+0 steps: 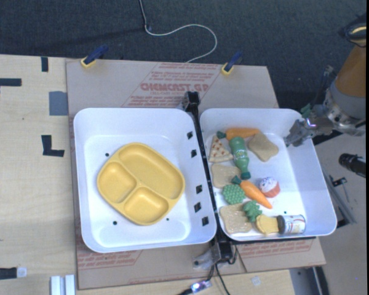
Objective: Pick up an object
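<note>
The right bin (310, 171) holds several toy foods: a green bottle (239, 153), an orange carrot (256, 192), a second carrot (242, 132) at the back, a tan bread piece (262, 146), a pizza slice (218, 149), a cracker (224, 176), green grapes (234, 193), a red and white ball (269, 186), a toast slice (235, 219) and a small jar (291, 224). My gripper (297, 132) hangs over the bin's back right corner, above and right of the bread piece, with nothing seen in it.
The left bin (89, 165) holds a yellow divided plate (141, 182). Both bins rest on a cardboard sheet (166, 88) with clamps at its back. A white cable (184, 29) loops behind. The arm (350, 91) comes in from the right.
</note>
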`<state>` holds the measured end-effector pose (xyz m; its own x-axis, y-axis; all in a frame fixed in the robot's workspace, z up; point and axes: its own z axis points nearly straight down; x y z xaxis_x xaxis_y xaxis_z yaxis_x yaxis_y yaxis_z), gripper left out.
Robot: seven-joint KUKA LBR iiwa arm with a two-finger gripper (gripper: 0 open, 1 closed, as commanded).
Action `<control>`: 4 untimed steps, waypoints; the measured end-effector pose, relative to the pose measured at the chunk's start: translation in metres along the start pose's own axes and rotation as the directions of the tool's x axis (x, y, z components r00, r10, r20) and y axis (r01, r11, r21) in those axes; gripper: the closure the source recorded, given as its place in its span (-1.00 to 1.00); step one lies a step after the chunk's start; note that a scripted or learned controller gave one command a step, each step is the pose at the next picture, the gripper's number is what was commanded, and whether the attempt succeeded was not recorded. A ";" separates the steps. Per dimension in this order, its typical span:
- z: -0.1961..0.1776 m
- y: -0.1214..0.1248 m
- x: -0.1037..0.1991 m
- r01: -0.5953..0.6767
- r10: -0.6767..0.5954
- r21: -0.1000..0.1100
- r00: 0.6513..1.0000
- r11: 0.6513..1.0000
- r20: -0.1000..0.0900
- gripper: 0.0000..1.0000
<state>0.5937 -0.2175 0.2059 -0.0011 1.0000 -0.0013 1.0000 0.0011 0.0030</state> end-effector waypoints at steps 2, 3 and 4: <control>-0.020 -0.007 0.062 0.005 -0.005 0.004 1.000 1.000 -0.003 1.00; -0.023 -0.031 0.107 0.001 -0.001 0.006 1.000 1.000 -0.002 1.00; -0.010 -0.044 0.162 0.004 -0.004 0.008 1.000 1.000 -0.003 1.00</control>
<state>0.5493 -0.0555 0.2157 -0.0052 1.0000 0.0014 1.0000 0.0052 -0.0046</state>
